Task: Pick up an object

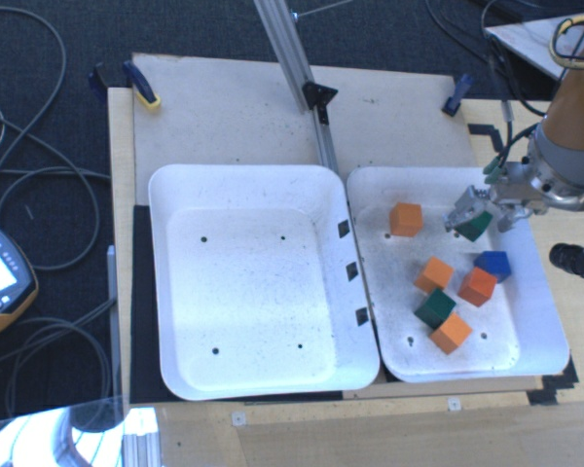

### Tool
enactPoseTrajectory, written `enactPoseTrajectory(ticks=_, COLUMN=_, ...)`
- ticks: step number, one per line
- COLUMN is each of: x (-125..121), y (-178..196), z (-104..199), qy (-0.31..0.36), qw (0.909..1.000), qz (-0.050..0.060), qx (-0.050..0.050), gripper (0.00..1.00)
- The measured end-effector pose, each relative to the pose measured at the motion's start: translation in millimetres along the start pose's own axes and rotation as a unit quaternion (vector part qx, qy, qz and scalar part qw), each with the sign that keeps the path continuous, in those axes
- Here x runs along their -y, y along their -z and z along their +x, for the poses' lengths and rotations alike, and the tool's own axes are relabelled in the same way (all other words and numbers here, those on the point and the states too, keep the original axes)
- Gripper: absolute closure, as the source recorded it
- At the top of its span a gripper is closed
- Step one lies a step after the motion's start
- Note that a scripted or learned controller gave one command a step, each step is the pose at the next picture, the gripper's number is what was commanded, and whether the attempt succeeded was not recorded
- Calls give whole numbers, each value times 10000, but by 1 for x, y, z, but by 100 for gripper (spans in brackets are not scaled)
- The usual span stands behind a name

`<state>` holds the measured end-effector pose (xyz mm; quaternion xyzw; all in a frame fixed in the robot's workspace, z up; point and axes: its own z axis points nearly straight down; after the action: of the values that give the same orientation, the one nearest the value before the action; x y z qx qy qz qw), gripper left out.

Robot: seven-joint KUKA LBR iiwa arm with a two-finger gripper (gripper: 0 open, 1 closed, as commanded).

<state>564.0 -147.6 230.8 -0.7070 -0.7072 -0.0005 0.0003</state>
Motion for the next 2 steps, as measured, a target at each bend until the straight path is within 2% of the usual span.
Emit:
enactPoseTrajectory(ticks=1, x=18, y=-8, z=-19, qy=-9, qw=10000, qz=13, qx=3, gripper=0)
enactPoseTrajectory(ticks=2, x=48, y=-33, z=35, qy=21, qw=10000, qz=29, qx=-16, gripper=0)
